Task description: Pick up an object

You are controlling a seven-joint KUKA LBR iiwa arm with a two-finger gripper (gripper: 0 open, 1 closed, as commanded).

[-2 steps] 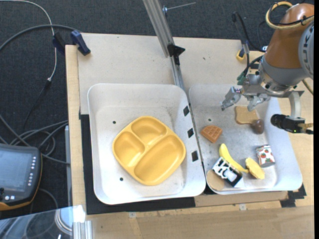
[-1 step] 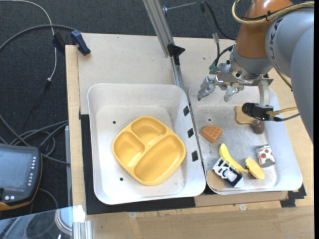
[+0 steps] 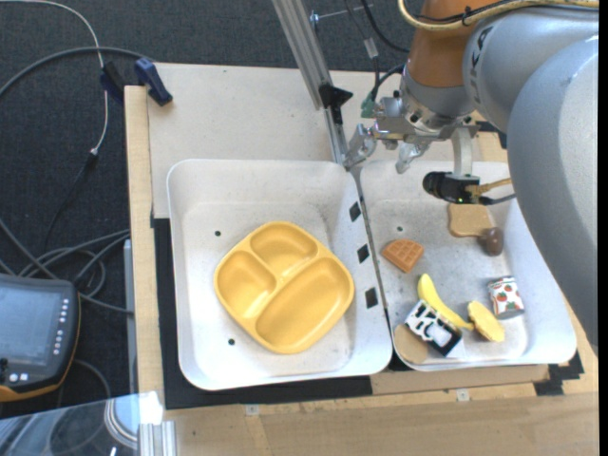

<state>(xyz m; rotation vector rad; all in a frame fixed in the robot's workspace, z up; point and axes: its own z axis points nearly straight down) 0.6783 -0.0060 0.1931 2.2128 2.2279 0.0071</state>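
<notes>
A: Above the far end of the right bin, your gripper is hanging over the divider between the two bins, fingers standing apart and holding nothing.

B: What are you picking from?

A: You are choosing among small items lying loose in the right bin: a waffle piece, a toast slice, a brown lump, a yellow banana, a second yellow piece, a small printed carton and a black-and-white block. A yellow divided plate is sitting alone in the left bin.

B: What is threatening the attempt?

A: You are hovering closest to the bin rim, so a straight descent is likely striking the wall. The banana and block are lying touching, so closing there is risking a double catch or a slip. The flat waffle, orange and gridded, is offering little edge to pinch.
</notes>
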